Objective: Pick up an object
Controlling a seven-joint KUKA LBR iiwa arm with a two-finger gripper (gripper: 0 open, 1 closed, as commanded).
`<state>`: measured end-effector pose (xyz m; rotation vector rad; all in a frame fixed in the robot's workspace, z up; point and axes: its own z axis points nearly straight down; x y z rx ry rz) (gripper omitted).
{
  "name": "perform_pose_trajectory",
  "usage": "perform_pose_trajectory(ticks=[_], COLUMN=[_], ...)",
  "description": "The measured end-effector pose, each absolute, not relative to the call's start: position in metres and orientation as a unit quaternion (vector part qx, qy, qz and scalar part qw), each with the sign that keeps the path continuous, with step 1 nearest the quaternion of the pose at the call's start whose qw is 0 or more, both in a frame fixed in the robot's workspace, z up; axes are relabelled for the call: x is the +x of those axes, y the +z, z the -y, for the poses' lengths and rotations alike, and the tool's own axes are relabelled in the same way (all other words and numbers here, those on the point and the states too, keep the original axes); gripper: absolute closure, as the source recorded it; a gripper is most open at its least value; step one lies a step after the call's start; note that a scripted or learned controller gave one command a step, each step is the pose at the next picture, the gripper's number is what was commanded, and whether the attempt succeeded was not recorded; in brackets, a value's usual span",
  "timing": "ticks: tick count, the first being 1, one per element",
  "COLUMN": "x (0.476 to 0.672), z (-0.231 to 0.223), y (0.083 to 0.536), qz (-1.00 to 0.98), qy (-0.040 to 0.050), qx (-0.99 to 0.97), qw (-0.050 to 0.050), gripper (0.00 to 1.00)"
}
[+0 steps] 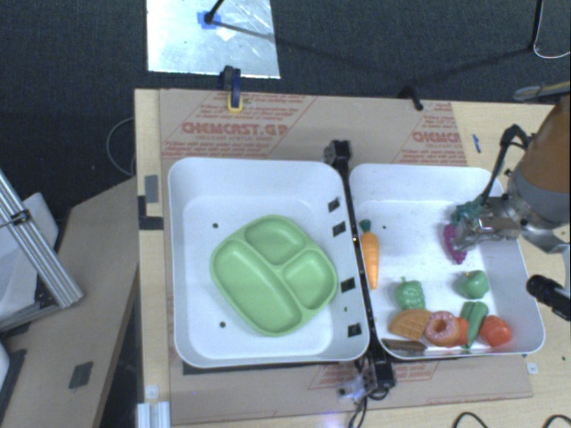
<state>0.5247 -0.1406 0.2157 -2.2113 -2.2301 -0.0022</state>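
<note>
on the cardboard-covered bench (pixel 268 119), the right bin (pixel 401 190) holds a toy carrot (pixel 369 257), green pepper (pixel 409 292) and donut (pixel 441 327); the claw (pixel 464 226) meets a purple toy (pixel 455 242), grip unclear.

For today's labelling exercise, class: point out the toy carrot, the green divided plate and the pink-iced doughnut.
toy carrot (pixel 369 259), camera view, middle of its orange body.
green divided plate (pixel 234 290), camera view, floor of its large front compartment.
pink-iced doughnut (pixel 432 326), camera view, left side of its iced ring.

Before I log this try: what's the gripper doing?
Gripper: low over the right bin, at the purple toy; open or shut cannot be told.
</note>
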Motion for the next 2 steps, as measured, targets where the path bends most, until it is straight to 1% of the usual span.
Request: perform_pose_trajectory(ticks=[1, 2], x=[0.510, 0.508], z=[0.085, 0.072], y=[0.212, 0.235], qz=[0.710, 0.710], qy=[-0.0009, -0.0013], qx=[-0.704, -0.705], qw=[0.001, -0.001], gripper=[1.00, 1.00])
